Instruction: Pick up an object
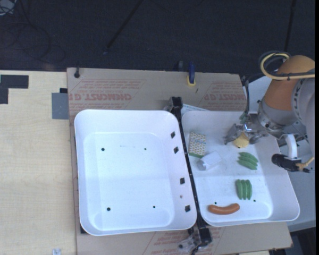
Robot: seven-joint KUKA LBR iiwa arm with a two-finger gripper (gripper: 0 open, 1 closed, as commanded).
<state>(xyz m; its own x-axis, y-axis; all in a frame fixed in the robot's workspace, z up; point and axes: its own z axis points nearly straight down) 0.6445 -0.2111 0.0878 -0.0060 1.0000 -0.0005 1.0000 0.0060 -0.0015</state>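
On your desk (26,163) two bins sit side by side, touching: the left bin (128,171) and the right bin (266,209). In the right bin, the sponge (197,143) lies by the left wall, the sausage (224,209) nearest you, and two pea pods (244,188) (248,160) lie behind it. The gripper (242,137) is at the far end of that bin.

One fixed camera sits high above the bench, looking down at a slant. It stands far enough back to take in both white bins whole: the left bin (90,142) sits mid-frame, the right bin (287,206) runs toward the right side. The brown board (122,92) beneath them shows along its far edge, the pale bench top (26,169) spreads off left, and a dark floor with cables fills the top. The arm (287,89) enters from the right.
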